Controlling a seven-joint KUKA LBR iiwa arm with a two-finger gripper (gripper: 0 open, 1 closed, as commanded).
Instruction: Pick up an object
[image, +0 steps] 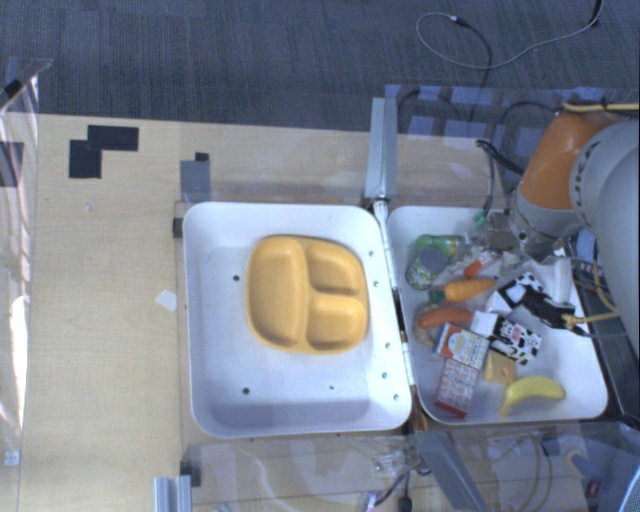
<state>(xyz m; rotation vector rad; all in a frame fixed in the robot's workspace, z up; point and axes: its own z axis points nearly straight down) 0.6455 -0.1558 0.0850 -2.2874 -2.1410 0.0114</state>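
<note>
The right bin (596, 398) holds several small items. An orange carrot (468, 290) lies over a red sausage (443, 318). A green and grey packet (432, 258) sits at the bin's back left, and a yellow banana (530, 391) lies at the front right. Between them are a red carton (457, 386), a small orange carton (463, 346) and a black-and-white cow-patterned piece (516, 340). My gripper (497, 238) hangs low over the bin's back part, just right of the green packet and above the carrot's tip. The arm's grey and orange wrist (556, 165) covers the bin's back right corner.
The left bin (215, 400) holds a yellow divided plate (305, 292) near its middle. A metal rail (380, 150) runs back from the seam between the bins. Black tape marks (100, 148) lie on the wooden bench at the far left. Cables trail behind the right bin.
</note>
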